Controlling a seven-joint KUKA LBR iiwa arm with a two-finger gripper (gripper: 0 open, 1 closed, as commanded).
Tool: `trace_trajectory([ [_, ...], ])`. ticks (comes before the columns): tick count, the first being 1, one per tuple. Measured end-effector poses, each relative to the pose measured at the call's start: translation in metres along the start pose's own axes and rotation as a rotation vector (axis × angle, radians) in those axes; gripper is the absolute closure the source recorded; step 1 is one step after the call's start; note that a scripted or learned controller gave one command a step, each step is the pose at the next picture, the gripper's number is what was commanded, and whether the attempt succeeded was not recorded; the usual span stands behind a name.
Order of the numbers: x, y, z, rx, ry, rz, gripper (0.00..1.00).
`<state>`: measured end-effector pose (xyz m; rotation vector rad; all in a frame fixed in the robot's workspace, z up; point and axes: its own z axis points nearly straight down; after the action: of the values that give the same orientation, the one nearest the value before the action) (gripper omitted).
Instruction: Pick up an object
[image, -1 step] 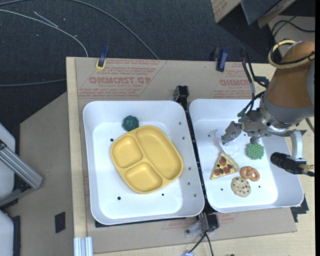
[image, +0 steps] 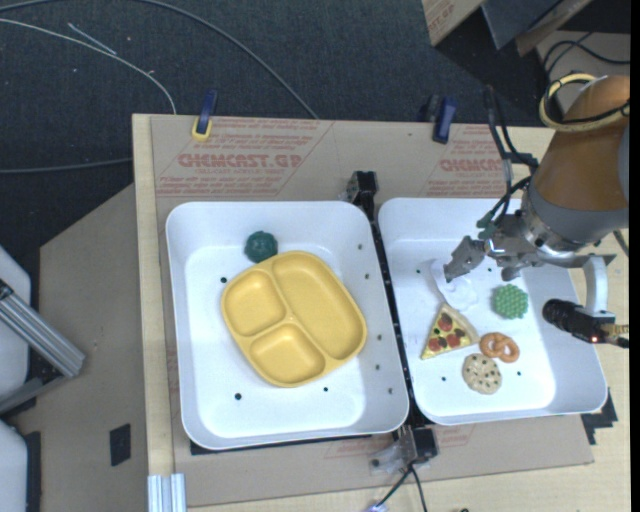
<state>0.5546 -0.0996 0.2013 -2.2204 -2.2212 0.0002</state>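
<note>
Camera view: gripper (image: 470, 262), fingers spread and holding nothing, hovers just beside the pizza slice (image: 446, 333) in the right bin (image: 570, 395); probably light, rigid, slick, best pinched across its crust edges.

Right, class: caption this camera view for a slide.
Gripper hovers over right bin above pizza slice; yellow tray in left bin.

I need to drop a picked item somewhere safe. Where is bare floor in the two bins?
Left bin: free along its front edge, below the yellow tray. Right bin: free at the front left corner; crowded around pizza, pretzel, cookie and the end effector.
</note>
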Motion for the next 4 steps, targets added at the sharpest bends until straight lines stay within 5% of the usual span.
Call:
trace_trajectory([
  [2, 0.007, -0.008, 0.098, 0.006, 0.001, 0.001, 0.00],
  [3, 0.007, -0.009, 0.118, 0.003, 0.001, 0.001, 0.00],
  [4, 0.008, -0.008, 0.106, -0.002, 0.001, 0.001, 1.00],
])
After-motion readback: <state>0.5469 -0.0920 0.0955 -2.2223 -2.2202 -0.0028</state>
